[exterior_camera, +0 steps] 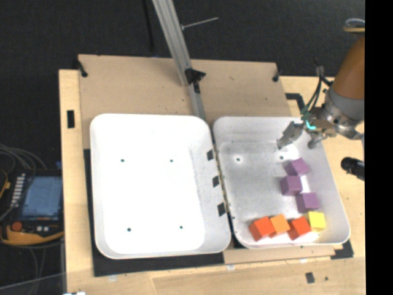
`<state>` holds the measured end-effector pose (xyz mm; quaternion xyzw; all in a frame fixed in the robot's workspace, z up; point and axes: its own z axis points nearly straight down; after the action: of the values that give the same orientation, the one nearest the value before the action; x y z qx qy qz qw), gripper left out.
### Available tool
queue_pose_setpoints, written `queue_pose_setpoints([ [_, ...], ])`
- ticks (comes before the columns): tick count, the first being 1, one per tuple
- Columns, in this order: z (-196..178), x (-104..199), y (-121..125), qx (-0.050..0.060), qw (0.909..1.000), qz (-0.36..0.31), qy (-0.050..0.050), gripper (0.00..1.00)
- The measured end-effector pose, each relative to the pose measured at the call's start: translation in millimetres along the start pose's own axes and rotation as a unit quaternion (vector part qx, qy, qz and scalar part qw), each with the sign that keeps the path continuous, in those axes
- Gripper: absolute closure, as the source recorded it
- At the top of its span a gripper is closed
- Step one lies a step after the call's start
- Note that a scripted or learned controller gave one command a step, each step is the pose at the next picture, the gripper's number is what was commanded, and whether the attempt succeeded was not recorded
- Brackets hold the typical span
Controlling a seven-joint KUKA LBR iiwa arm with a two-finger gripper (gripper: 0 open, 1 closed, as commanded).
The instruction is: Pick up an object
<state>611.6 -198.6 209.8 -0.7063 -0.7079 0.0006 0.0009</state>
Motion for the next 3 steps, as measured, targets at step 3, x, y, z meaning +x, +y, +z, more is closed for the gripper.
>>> queue_pose_setpoints([
  [3, 89.4, 9.3, 7.6, 0.000, 1.0000, -0.003, -0.001, 0.00],
])
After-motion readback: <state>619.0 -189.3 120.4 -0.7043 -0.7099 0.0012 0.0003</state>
